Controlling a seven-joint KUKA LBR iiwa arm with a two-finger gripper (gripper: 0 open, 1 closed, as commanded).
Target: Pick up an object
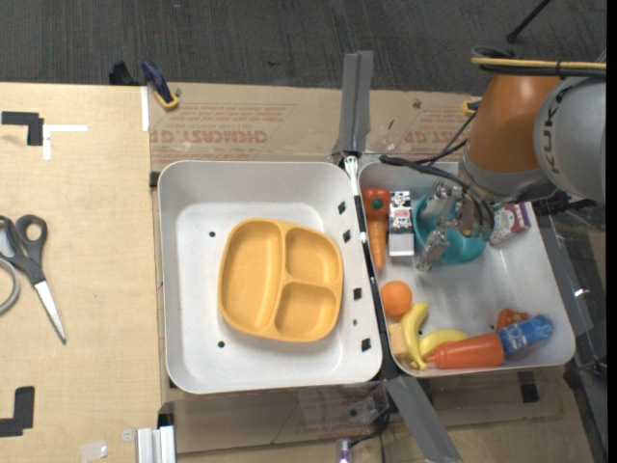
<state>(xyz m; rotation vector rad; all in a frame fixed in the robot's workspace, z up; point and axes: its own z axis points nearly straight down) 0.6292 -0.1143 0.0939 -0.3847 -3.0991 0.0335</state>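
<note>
My gripper (pixel 445 242) hangs low over the back of the right bin (pixel 554 287), right at a teal bowl-like object (pixel 467 248) and partly covering it. Nothing can be seen lifted in the gripper. Along the bin's left wall lie a carrot (pixel 376 245), a small red item (pixel 376 201) and a grey-white box (pixel 401 226). An orange (pixel 396 297), a banana (pixel 415 332) and a red bottle with a blue label (pixel 487 347) lie toward the front.
A yellow divided plate (pixel 281 280) sits in the left bin (pixel 183 258). A white and red packet (pixel 512 220) rests under the arm at the right bin's back right. Scissors (pixel 34 268) lie on the bench at far left.
</note>
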